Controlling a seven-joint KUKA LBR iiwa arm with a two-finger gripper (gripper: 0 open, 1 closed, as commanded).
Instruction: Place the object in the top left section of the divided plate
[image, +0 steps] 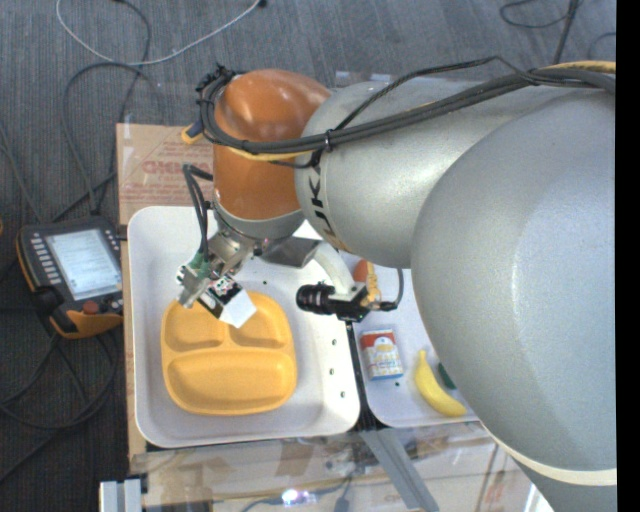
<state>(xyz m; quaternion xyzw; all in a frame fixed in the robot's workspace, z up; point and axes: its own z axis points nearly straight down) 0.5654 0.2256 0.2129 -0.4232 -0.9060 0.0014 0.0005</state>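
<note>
Object (238, 313): small white piece at tips of gripper (215, 292), over top rim of divided plate (230, 365), near middle divider. Fingers: cannot tell if clenched on it. You need leftward shift into top left section (196, 330).

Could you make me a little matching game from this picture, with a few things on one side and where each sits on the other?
Things:
1. divided plate
2. banana
3. small carton
4. pincer

Places:
A. far corner of the right bin, beside the arm
B. over the plate's top left section
C. lying in the left bin
D. right bin, just left of the banana

Pairs: 1-C, 2-A, 3-D, 4-B
</note>
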